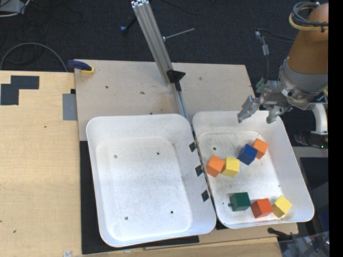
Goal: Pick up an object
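My jaws: spread apart, pinching nothing.
My two-finger gripper [261,111]: I hang above the far rim of the right shallow white bin [300,189].
Blue wooden cube [247,154]: in that bin's middle, below me, touching a small orange cube [260,147].
Orange block [215,165] and yellow block [231,166]: side by side, left of the blue cube.
Green cube [239,201], red cube [261,207], yellow cube [282,205]: a row along the bin's near edge.
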`<state>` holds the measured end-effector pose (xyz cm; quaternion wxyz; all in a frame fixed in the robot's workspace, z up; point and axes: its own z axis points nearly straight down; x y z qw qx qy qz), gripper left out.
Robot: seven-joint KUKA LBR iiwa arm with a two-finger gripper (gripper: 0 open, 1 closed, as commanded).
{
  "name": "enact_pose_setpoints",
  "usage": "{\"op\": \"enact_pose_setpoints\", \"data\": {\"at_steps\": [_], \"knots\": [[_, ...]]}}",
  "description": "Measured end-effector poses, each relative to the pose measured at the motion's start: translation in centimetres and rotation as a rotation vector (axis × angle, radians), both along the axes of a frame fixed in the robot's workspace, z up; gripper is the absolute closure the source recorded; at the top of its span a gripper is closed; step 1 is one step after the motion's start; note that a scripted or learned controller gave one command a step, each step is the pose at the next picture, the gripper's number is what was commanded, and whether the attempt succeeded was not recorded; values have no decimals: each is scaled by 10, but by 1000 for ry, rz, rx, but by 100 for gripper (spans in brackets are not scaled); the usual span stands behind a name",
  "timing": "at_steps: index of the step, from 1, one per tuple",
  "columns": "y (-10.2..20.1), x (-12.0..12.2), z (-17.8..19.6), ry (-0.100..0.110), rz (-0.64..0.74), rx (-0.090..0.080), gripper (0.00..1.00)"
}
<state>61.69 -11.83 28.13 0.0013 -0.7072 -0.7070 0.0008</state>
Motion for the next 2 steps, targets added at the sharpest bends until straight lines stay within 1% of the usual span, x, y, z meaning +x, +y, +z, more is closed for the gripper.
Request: {"op": "enact_pose_setpoints", "data": {"at_steps": [1,2], "knots": [[0,0,10,0,1,1,100],[-48,10,1,-2,-3,-3,100]]}}
